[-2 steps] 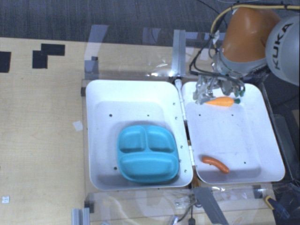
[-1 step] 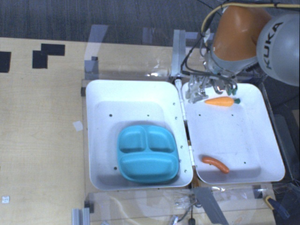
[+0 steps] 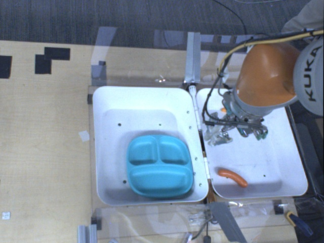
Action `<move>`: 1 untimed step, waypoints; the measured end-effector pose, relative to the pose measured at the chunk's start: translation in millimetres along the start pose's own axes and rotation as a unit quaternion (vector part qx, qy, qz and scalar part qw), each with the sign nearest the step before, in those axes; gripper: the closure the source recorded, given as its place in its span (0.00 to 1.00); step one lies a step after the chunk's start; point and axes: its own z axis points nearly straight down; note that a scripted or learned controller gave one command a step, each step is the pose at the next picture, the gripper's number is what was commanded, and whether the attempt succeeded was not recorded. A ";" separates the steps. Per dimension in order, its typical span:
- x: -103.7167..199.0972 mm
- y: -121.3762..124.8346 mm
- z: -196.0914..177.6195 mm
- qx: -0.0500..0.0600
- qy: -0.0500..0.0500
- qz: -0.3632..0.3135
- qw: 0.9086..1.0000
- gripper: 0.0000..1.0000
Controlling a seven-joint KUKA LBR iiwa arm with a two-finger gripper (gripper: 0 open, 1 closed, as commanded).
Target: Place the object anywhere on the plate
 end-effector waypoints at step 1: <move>-48.6 -34.2 0.1 0.000 -0.002 -0.068 0.998 1.00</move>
